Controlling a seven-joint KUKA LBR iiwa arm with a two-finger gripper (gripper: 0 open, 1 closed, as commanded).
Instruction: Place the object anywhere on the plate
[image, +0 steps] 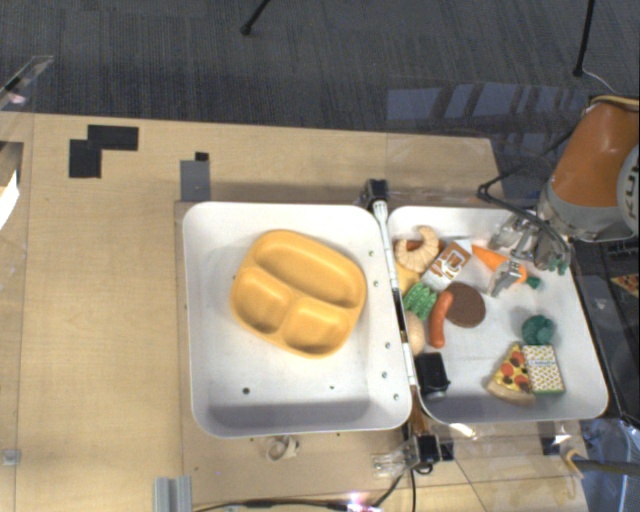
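toy foods crowd the right bin beneath the gripper.

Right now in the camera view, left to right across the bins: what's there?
Yellow plate → green toy → sausage → brown disc → pizza slice → teal lump. The gripper hangs over the right bin, near an orange piece.
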